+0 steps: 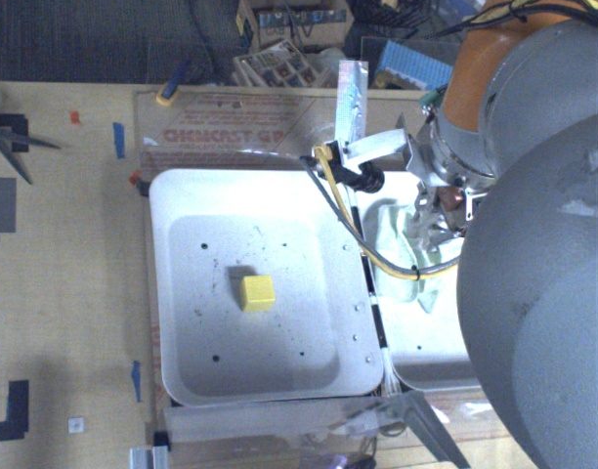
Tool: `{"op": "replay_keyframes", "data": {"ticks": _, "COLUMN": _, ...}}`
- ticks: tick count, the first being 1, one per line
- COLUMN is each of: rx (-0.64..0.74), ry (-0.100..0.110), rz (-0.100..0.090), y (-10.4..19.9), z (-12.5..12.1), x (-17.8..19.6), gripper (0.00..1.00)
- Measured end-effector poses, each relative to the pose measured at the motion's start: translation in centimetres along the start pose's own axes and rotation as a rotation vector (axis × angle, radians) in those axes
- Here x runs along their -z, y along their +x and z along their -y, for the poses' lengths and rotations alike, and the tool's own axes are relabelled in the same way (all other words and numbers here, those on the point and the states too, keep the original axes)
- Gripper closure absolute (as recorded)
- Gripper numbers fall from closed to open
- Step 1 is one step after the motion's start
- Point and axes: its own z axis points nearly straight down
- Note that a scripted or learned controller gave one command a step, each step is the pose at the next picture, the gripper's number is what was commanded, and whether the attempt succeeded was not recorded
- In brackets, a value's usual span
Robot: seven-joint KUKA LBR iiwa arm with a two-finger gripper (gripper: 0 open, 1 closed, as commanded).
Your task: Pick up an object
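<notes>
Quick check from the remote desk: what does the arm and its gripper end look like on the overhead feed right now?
The arm is bulky, rounded and grey, with an orange band above the wrist. A metal wrist section leads to the gripper, which is small, dark and metallic. A yellow cable and a black one loop from a white bracket toward the wrist.

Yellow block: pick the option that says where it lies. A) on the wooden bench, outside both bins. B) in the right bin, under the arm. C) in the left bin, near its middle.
C: the yellow block sits on the floor of the left bin, near its middle.
</notes>
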Motion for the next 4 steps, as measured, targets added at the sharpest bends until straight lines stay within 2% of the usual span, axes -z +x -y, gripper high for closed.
{"op": "replay_keyframes", "data": {"ticks": 2, "rx": -0.008, "ry": -0.002, "rz": -0.003, "y": 0.1, "z": -0.4, "x": 1.9, "gripper": 1.0}}
{"op": "replay_keyframes", "data": {"ticks": 3, "rx": 0.028, "ry": 0.009, "rz": 0.013, "y": -3.2, "z": -5.6, "x": -4.3, "gripper": 1.0}}
{"op": "replay_keyframes", "data": {"ticks": 4, "rx": 0.127, "ry": 0.008, "rz": 0.01, "y": 0.2, "z": -7.5, "x": 0.9, "gripper": 1.0}}
